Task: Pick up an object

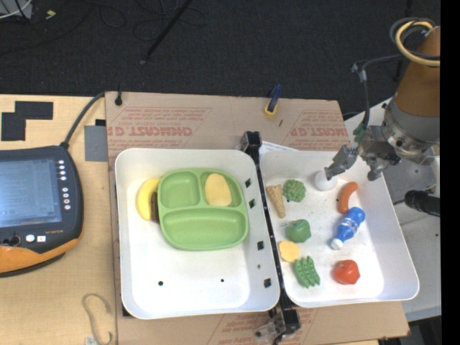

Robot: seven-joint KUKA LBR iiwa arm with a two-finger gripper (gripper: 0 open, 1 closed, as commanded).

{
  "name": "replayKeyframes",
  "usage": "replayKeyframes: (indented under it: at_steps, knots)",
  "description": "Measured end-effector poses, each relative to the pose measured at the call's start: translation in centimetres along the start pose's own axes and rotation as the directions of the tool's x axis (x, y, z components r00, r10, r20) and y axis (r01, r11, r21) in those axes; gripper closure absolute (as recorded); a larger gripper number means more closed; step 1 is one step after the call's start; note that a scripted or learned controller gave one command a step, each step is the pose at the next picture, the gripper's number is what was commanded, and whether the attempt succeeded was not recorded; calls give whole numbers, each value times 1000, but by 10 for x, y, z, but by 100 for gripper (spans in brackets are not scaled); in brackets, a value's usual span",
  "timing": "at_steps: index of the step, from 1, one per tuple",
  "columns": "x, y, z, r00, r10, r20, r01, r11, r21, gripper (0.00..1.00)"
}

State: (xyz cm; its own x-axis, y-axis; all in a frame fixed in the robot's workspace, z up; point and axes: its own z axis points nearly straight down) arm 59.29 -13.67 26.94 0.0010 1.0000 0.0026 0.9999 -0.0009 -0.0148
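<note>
While your arm (417, 85) hangs in from the right, look down at the table (50, 279) first: brown cardboard under two white bins side by side. Your left bin (187, 286) carries a green divided plate (203, 210), with a pale yellow oval piece (218, 190) sitting in its upper right compartment and a banana (147, 198) tucked against the plate's left edge. Off to the far left of the table you've got a tablet-style pendant (34, 203) with an orange underside.

Now the right bin (388, 282), and that's where your pickings are. A blue bottle (347, 226) lies tilted near the middle right, with an orange sausage shape (346, 195) just above it and a red tomato-like piece (346, 272) below. Further left: a green broccoli floret (293, 190), a tan cone (277, 200) beside it, a green pepper (298, 230), a small yellow piece (289, 251), and a knobbly green item (307, 272) at the bottom.

Your end effector (357, 165) is over the bin's upper right corner, fingers spread apart with nothing between them. A small white object (323, 182) lies just below the left finger; whether they touch, you can't tell from here.
</note>
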Motion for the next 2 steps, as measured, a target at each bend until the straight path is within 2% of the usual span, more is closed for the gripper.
replayKeyframes:
  at_steps: [1,2]
  knots:
    - [0,2,-7,1000,-2,2,2,1000,-11,0]
    - [4,0,58,1000,-2,1,2,1000,-5,0]
